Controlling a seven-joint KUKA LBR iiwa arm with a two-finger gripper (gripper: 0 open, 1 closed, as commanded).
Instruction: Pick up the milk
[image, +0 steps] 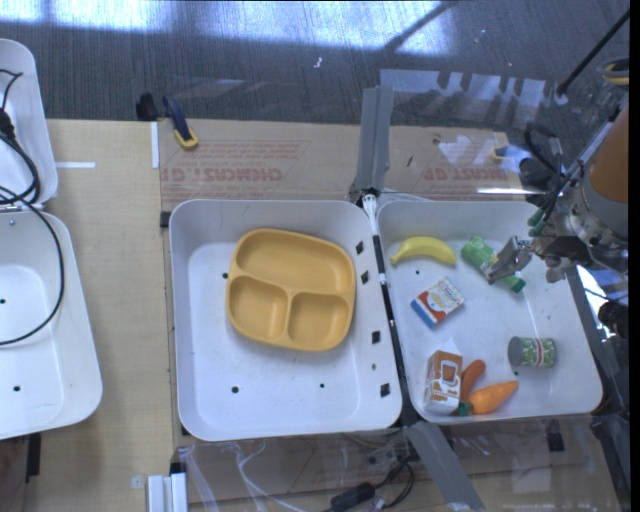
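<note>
Two white bins sit side by side on the surface. The left bin (200, 400) holds one yellow plate (291, 288) with three parts. The right bin (575, 400) holds the food toys.

The milk (438, 301) looks like the small white carton with blue and red on it. It lies flat near the middle of the right bin, just below the banana (423, 250) and well apart from the bin walls.

The gripper (512, 260) hangs over the top right part of that bin, close to a green thing (478, 251). Its jaws are hard to see, so I cannot tell if they are apart or closed. Nothing shows between them.

To do this step well, the arm should slide toward the left and a bit nearer the camera, stop right over the carton, and come straight down. The jaws should close across the thin sides of the carton, not the long way.

Counting the right bin: one milk, one banana, one green thing, one small can (532, 351), one carrot (493, 396), and one orange and white box (443, 381).
</note>
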